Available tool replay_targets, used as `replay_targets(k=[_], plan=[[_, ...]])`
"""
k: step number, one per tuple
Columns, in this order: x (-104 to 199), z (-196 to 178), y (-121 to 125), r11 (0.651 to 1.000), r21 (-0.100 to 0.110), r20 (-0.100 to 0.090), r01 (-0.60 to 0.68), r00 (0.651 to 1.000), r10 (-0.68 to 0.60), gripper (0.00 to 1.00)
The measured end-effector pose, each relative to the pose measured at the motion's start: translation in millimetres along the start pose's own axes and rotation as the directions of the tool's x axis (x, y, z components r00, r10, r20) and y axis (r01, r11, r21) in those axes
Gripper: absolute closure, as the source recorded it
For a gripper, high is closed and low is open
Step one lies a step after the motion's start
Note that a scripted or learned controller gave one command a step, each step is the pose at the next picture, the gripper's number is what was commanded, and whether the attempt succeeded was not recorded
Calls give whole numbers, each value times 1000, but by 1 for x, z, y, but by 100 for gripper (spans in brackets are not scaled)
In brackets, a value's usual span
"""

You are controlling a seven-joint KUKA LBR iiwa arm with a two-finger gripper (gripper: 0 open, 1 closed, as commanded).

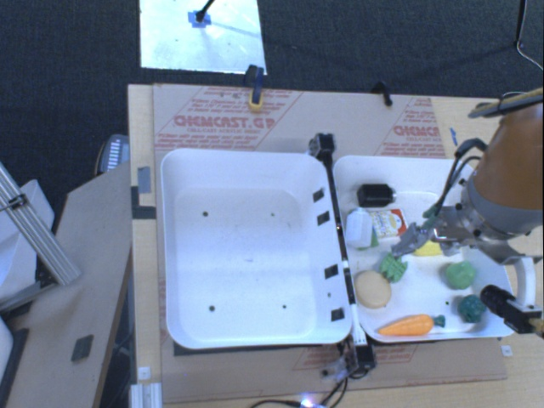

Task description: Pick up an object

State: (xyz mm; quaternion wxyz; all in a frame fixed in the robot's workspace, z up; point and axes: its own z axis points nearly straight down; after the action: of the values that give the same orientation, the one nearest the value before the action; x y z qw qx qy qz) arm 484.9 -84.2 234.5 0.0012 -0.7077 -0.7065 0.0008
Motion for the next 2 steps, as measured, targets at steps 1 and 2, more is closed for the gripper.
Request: replay_targets(k=[1, 2], plan=[[35, 53, 12, 1000, 0, -1, 7, 1000, -7, 0], [33, 40, 13, 1000, -6, 0, 6, 1000, -6, 100]])
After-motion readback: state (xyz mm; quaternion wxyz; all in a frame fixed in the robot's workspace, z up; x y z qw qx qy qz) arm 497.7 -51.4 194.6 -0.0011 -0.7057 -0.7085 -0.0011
